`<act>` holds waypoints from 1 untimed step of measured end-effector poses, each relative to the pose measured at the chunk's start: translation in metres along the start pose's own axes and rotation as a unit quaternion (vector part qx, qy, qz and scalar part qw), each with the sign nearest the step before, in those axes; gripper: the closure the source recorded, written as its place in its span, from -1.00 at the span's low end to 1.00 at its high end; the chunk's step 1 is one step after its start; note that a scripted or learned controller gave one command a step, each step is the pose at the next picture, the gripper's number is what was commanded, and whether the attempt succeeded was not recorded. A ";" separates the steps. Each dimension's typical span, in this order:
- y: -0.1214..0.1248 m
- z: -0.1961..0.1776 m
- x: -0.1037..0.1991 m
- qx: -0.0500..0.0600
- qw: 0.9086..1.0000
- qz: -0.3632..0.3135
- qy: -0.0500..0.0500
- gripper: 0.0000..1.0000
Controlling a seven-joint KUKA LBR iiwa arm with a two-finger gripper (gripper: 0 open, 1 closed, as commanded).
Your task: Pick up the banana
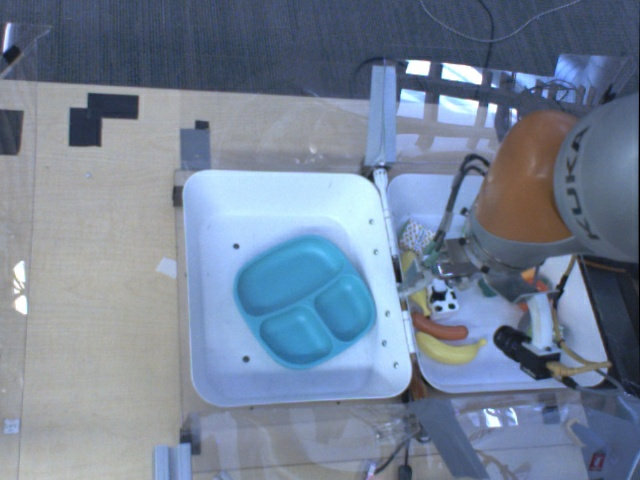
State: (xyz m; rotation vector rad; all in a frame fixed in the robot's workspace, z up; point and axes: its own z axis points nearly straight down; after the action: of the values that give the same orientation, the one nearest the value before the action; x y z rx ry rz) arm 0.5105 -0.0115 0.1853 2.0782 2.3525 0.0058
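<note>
The yellow banana [451,350] lies curved along the front edge of the right bin [497,376]. A red sausage-shaped toy [440,329] rests just behind it, touching or nearly touching. My gripper [438,271] hangs over the left part of the right bin, behind the banana and apart from it, under the grey and orange wrist. A small black-and-white toy [444,301] sits right below the gripper.
The left bin [215,268] holds a blue divided plate [304,299]. In the right bin a patterned pale item [416,235] and a yellow piece [408,264] lie by the wall between the bins. Small green [487,289] and orange [541,286] bits peek out beneath the arm.
</note>
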 end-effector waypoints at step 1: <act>-0.029 0.000 -0.053 0.000 0.999 -0.041 -0.001 -1.00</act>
State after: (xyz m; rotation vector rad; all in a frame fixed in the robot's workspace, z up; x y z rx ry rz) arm 0.4881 -0.0677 0.1851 1.9793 2.4345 0.0049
